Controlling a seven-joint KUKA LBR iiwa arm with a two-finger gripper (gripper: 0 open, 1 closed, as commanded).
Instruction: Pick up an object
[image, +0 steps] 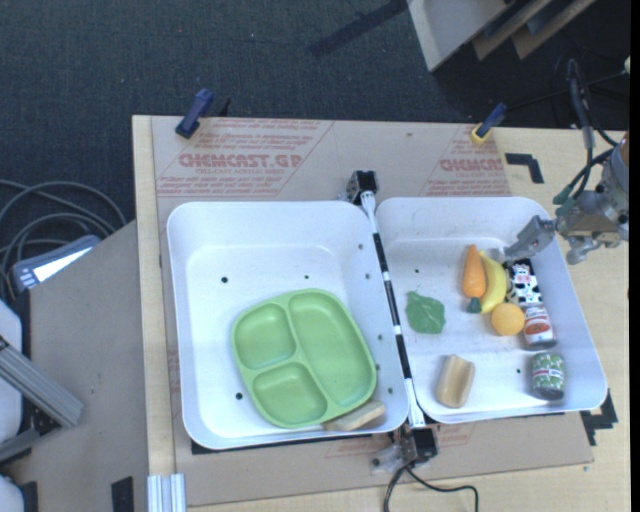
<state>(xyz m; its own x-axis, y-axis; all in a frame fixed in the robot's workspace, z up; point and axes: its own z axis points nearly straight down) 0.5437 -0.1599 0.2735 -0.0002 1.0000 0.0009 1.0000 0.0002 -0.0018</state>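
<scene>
My gripper (553, 243) hangs over the far right corner of the right bin (440, 215), open, with nothing between its fingers. Just below its left finger (526, 240) lie an orange carrot (472, 270), a yellow banana (492, 283) and a black-and-white carton (521, 283). Toward the front along the right wall sit a yellow-orange fruit (507, 319), a small red-labelled bottle (538, 326) and a green-labelled can (546, 372). A green leafy piece (426, 313) and a tan bread piece (454, 381) rest in the bin's left half.
The left bin (200, 235) holds a green divided plate (303, 356), and a tan block (352, 418) is tucked under its front edge. A black clip (362, 184) sits where the bins meet at the back. Cables (50, 215) lie off the bench at left.
</scene>
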